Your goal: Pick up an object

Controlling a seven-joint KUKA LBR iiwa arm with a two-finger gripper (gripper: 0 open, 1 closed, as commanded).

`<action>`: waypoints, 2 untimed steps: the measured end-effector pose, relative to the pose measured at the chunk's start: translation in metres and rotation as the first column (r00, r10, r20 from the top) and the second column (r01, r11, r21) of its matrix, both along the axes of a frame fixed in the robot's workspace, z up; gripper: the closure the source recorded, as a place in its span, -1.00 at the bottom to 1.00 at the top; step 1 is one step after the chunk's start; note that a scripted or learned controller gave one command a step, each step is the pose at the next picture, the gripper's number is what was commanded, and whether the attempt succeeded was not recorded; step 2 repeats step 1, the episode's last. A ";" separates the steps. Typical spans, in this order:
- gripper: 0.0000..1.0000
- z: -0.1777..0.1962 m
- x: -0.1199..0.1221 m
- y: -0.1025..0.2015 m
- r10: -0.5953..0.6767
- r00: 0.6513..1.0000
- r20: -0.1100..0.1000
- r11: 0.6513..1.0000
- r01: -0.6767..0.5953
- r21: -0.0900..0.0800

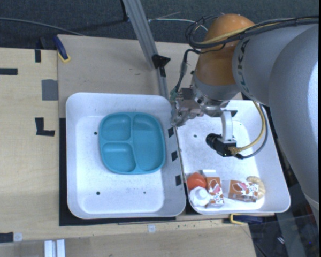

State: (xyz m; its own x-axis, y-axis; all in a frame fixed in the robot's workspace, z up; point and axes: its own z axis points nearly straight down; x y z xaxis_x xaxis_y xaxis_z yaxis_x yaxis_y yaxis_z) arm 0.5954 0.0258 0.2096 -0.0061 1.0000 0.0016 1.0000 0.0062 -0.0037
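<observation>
A teal divided plate (132, 143) lies in the white left bin (80, 197). Orange-and-white packets (247, 189) sit at lower right.

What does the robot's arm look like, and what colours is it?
The arm is big, round and smooth, mostly grey, with a shiny orange band like a ball above its wrist. Black cables loop over the orange part, and a yellowish cable curls lower down. The gripper end is small, metal and grey.

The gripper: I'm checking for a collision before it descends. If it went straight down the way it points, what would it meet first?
Most likely the right bin's white floor near its upper left corner, by the divider; the gripper seems to have no object beneath it, though depth is unclear.
</observation>
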 end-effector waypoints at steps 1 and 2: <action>1.00 0.002 -0.025 0.041 0.000 1.000 0.000 1.000 0.000 -0.001; 1.00 0.002 -0.025 0.041 0.000 1.000 0.000 1.000 0.000 -0.001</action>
